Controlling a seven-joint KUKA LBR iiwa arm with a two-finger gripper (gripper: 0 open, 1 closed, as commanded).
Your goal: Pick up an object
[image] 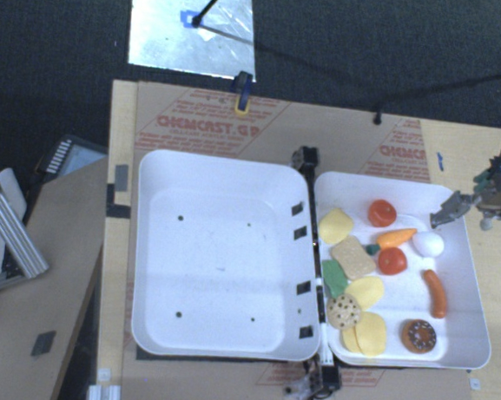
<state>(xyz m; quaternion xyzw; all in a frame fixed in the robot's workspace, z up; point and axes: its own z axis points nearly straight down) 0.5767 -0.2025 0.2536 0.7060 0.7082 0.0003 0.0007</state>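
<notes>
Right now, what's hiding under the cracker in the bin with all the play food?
The tan cracker lies partly over a green piece, whose lower end sticks out. How far the green runs beneath it is covered.

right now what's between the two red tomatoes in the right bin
In the camera view, the orange carrot lies slantwise between the upper tomato and the lower tomato.

two bins sit side by side on the bench. the left bin lies beside the right bin, which holds toy food: two tomatoes at the back and middle, a carrot between them, an egg to the right, a sausage, a doughnut and a cookie in front.
</notes>
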